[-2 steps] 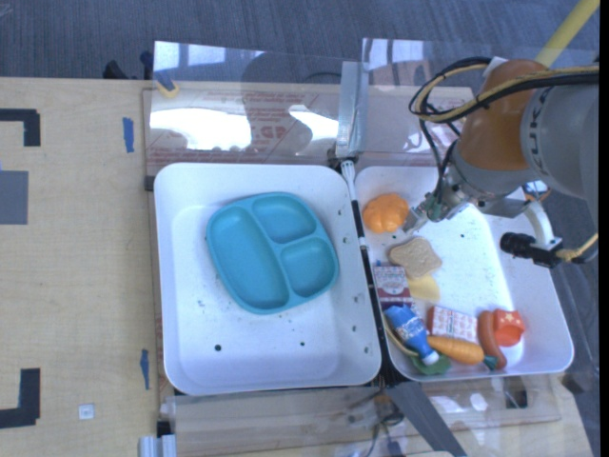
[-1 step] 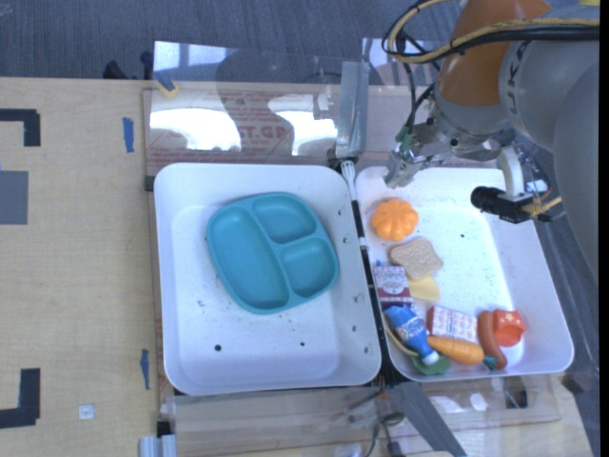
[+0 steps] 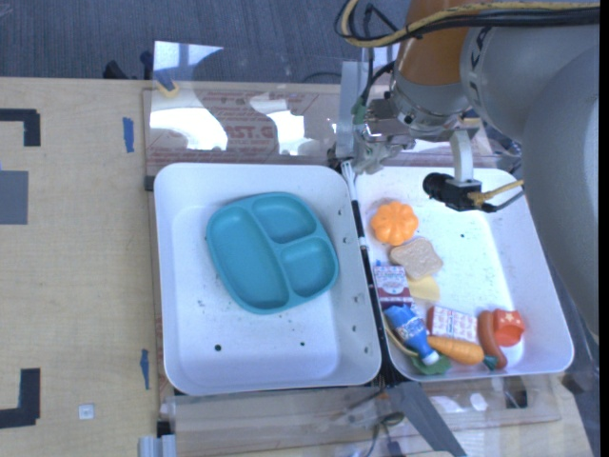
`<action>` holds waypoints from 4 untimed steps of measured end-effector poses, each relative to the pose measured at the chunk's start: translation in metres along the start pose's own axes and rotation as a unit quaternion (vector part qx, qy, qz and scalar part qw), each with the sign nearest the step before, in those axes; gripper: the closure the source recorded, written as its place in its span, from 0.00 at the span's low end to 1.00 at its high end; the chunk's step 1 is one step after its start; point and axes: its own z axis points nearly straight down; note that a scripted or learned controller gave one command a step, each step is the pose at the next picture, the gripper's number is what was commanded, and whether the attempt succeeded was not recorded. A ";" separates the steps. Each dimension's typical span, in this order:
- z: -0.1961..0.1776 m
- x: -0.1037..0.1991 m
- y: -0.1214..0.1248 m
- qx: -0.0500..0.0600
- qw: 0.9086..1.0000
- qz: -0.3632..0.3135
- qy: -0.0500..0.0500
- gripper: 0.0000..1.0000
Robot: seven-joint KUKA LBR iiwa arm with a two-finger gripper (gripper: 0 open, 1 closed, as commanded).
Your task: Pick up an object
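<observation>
My gripper (image 3: 355, 158) hangs at the back of the bench, over the far end of the divide between the two bins. No object shows in it. In the right bin (image 3: 519, 255) lies a heap of toy food: an orange pumpkin (image 3: 394, 222), a bread slice (image 3: 416, 255), a yellow cheese wedge (image 3: 425, 290), a small red-and-white packet (image 3: 389, 279), a blue bottle (image 3: 410, 328), a red-and-white box (image 3: 453, 324), a carrot (image 3: 456, 351) and a red sausage (image 3: 497, 335). The pumpkin is the nearest to the gripper, a short way in front of it.
The left bin (image 3: 190, 341) holds a teal divided plate (image 3: 273, 250). The grey arm with its orange band (image 3: 447, 17) and cables crosses the back right corner. A black part with a yellow cable (image 3: 459, 190) hangs over the right bin's back.
</observation>
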 end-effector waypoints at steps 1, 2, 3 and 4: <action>-0.043 -0.032 -0.059 0.003 0.996 -0.088 0.000 1.00; -0.042 -0.032 -0.059 0.004 0.996 -0.089 0.000 0.00; -0.067 0.002 -0.084 0.003 0.999 -0.041 0.001 0.00; -0.032 -0.043 -0.078 0.006 0.999 -0.042 0.000 0.00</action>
